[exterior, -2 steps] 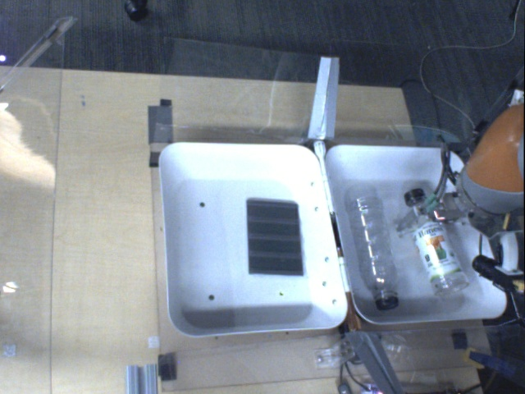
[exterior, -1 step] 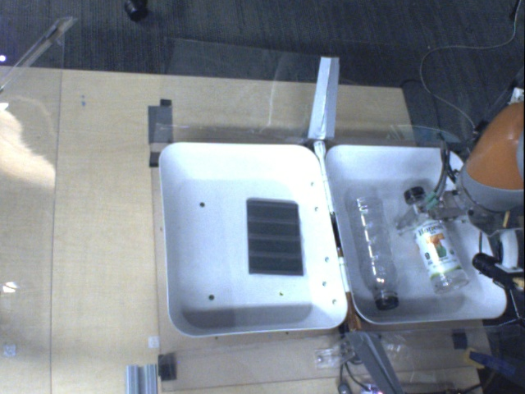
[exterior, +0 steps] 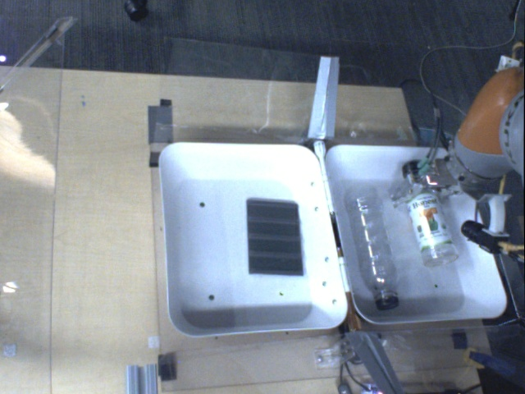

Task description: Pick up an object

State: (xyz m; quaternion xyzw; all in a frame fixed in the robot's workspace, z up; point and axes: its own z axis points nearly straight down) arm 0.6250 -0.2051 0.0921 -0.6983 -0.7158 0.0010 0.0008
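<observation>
A: Where are the things that the arm could pick up?

B: Both lie in the right bin (exterior: 484, 302); a clear bottle with a label (exterior: 430, 226) lies on its side near the bin's far right part, and a second clear bottle with a dark cap (exterior: 373, 249) lies beside it, nearer the left wall, cap toward the camera; the two are apart.

A: Why does the arm stand where it stands?

B: The gripper (exterior: 426, 177) is just above the top end of the labelled bottle, so it seems the program aims at that one; lying flat, the bottle offers its round side, which may slip or roll.

A: Are the jaws apart or together?

B: That cannot be told; the tool is small, dark and mixed with cables and glare, and nothing is seen clamped in it.

A: What else is hard to read?

B: The arm (exterior: 492, 125) is cut off at the right edge; the label's text is too small; the left bin (exterior: 189, 179) holds a dark ribbed rectangle (exterior: 275, 236), of which the nature is unclear.
</observation>
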